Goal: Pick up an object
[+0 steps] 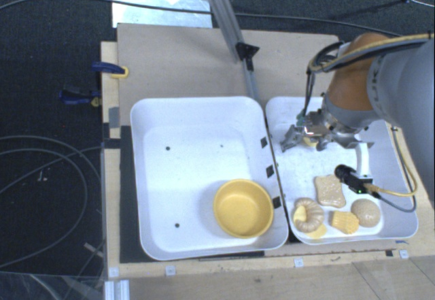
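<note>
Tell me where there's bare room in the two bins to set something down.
The left bin is roomiest: its floor is bare all around the yellow bowl at its near right corner. In the right bin, the food pieces crowd the near end and the hand sits mid-bin, leaving a strip along the divider.

a yellow bowl [243, 207] sat in the white left bin [170, 128]. beside the bowl, the white right bin [401, 224] held tan and yellow food pieces [329, 190].
</note>
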`<state>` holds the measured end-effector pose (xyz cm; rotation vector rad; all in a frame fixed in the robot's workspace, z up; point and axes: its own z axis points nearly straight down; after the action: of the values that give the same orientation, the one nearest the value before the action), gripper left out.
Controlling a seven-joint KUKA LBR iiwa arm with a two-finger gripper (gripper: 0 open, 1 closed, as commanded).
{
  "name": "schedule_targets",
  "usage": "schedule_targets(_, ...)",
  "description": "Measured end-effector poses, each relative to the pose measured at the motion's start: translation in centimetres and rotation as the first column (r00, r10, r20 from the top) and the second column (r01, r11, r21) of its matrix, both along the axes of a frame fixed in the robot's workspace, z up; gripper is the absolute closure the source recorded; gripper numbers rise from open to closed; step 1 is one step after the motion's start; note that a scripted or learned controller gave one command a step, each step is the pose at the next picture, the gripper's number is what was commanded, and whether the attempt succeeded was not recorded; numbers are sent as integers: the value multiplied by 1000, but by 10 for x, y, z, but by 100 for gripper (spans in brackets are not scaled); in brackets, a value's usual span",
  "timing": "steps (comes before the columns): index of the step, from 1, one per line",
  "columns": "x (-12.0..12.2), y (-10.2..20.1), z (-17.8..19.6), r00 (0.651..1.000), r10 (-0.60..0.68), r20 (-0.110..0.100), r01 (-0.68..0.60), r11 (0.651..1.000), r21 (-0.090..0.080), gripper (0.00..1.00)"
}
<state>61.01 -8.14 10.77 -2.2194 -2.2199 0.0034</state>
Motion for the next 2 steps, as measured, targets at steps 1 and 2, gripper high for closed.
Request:
schedule_targets(1,0,0,-18,1000,0,3,0,1000,-1,0)
schedule_targets(2,2,0,-6,1000,-1,7,1,1000,-1,100)
